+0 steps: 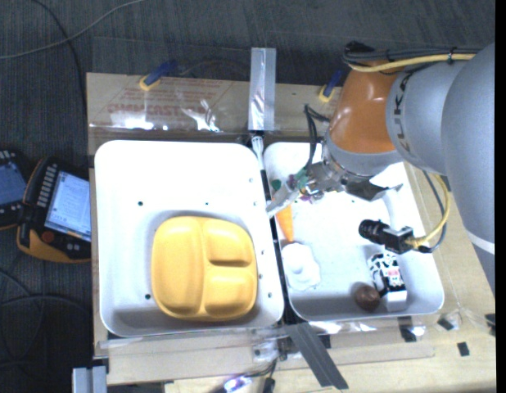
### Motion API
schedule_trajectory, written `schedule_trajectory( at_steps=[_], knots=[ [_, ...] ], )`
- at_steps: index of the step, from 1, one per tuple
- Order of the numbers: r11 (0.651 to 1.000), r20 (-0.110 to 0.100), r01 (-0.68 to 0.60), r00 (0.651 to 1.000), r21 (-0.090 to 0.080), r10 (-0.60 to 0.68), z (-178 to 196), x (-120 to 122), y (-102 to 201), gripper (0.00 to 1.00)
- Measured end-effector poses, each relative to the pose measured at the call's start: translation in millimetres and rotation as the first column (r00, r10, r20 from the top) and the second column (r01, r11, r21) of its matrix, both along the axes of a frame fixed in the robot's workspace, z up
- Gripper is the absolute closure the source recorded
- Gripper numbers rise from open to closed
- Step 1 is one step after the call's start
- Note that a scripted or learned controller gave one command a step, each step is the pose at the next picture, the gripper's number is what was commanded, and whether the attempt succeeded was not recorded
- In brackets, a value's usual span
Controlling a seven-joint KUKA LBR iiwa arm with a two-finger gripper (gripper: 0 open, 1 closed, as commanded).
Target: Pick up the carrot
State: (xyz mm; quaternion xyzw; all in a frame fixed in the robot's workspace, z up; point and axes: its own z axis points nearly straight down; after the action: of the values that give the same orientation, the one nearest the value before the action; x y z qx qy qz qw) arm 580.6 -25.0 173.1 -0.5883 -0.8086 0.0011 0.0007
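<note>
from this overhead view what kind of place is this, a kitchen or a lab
Most likely a robotics lab test bench, not a kitchen: a grey and orange arm reaches over two white bins, a teach pendant lies on carpet beside them, and cables trail across the floor.

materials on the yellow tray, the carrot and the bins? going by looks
Yellow tray: looks like moulded plastic, satin, going by its rounded compartments and soft sheen. Carrot: smooth uniform orange, probably plastic or rubber toy food, though it is too small to be sure. Bins: white, matte to slightly glossy, likely plastic, with rounded corners.
</note>
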Motion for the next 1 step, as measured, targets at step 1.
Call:
schedule_trajectory(
  at_steps=[1],
  knots=[
    [1.0,-0.01,-0.008,1.0,0.011,0.008,8.6,-0.9,7.8,1.0]
  ],
)
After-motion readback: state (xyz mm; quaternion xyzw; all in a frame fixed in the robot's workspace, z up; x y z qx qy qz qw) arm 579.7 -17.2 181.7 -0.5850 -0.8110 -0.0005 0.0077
